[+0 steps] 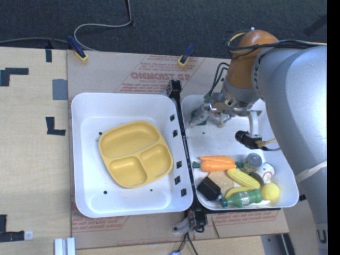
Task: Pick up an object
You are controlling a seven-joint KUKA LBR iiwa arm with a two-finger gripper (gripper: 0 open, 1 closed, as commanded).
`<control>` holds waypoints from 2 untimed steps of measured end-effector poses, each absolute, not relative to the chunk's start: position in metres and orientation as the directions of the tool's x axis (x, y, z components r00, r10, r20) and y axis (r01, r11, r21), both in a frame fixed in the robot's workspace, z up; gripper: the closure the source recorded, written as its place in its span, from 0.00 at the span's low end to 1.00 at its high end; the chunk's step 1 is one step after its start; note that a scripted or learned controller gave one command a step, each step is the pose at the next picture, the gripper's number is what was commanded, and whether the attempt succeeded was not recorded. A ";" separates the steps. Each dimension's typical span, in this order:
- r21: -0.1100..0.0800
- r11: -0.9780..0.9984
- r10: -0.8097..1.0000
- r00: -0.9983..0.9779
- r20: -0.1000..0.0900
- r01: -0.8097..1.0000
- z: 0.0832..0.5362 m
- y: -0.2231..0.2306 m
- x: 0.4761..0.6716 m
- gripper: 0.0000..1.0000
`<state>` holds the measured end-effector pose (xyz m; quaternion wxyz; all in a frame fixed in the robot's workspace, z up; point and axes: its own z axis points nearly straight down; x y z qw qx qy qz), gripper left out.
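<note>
Currently the pincer [212,116] sits low over the upper-left part of the right bin [276,203], just beside the divider between the two bins; its fingers are blurred against the white floor, so whether they are open or closed cannot be told, and no item is seen between them. Behind it, the grey arm [297,100] with its orange band [247,57] enters from the right and covers much of that bin's right side. Pickable objects lie grouped in the lower half of the right bin, apart from the pincer: an orange carrot [215,163], a yellow corn cob [241,178] just below it, a black block [208,188], a green bottle [241,198] along the lower rim, a yellow lemon [271,192] near the lower-right corner, and what appears to be a small white-and-red item [265,170]. In the left bin [87,195] a yellow divided plate [135,153] rests flat near the centre. Both bins stand on a cardboard sheet [122,73] on the desk [32,158].
</note>
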<state>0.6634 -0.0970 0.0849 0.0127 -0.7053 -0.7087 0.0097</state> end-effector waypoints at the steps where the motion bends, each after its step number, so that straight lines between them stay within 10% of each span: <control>1: -0.032 0.009 1.000 -0.008 0.012 0.999 0.085 -0.103 0.664 0.00; 2: -0.031 0.006 1.000 -0.006 0.007 1.000 0.085 -0.101 0.664 0.00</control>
